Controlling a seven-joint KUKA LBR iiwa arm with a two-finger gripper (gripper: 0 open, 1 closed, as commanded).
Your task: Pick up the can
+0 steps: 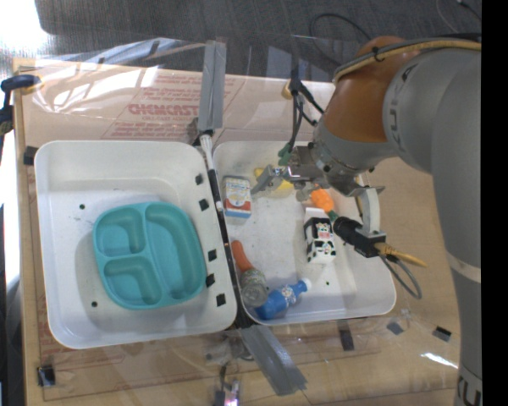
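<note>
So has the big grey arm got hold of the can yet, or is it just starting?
Nothing looks finished. The small silver metal can lies at the near edge of the right white bin, beside a blue plastic bottle. The two-finger gripper is at the far side of that bin, apart from the can, near a yellow item. Reaching, gripping and lifting the can are all left.

Two shallow white plastic bins sit side by side: left bin (pixel 55 252), right bin (pixel 364 299). In the left bin, a teal plastic divided tray (pixel 148 255) lies centre. In the right bin: a small white and orange carton (pixel 236 197) at 10 o'clock, a black-and-white cow figure (pixel 321 239) right of centre, an orange carrot-shaped toy (pixel 240 255) along the left wall, a crushed grey metal can (pixel 254 287) just below it, and a blue plastic bottle (pixel 280 300) at 6 o'clock, touching the can.
</note>
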